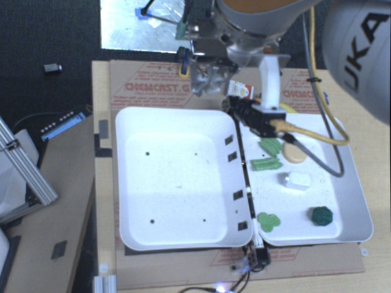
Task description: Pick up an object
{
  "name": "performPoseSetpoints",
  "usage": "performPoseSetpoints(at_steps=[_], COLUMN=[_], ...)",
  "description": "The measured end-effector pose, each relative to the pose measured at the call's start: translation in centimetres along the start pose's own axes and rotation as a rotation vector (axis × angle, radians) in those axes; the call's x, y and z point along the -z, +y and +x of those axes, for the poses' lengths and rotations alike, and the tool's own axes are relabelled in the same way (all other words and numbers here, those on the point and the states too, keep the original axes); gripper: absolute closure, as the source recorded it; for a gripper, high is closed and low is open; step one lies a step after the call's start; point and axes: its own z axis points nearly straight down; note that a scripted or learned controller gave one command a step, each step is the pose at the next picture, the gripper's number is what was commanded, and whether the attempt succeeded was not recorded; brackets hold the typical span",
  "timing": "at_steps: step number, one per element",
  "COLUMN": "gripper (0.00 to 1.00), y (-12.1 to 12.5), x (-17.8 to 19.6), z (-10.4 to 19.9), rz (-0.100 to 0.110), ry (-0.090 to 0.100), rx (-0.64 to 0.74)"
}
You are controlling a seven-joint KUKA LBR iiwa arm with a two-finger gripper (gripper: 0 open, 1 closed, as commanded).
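Hanging over the far edge of the bins, the gripper (pixel 211 81) sits well apart from the objects in the right bin (pixel 348 182): green pieces (pixel 267 154), a tan disc (pixel 295 154), a white block (pixel 297 180), a dark green lump (pixel 322 215). The arm's bulk hides the grip, so I cannot tell its state.

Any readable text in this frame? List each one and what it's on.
"CHEMCAST" in red, with letters after it hidden, on the brown board under the bins, upper left.
"KA", the cut-off end of a larger word, on the grey arm.
More red print on the board at right and along its front edge: too blurred to read.
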Motion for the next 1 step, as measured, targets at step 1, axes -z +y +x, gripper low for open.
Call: performPoseSetpoints(at_steps=[1], gripper=[1.00], y=[-3.59], x=[-2.22], z=[1.95], rz=[0.015], ry=[-0.005], rx=[0.002])
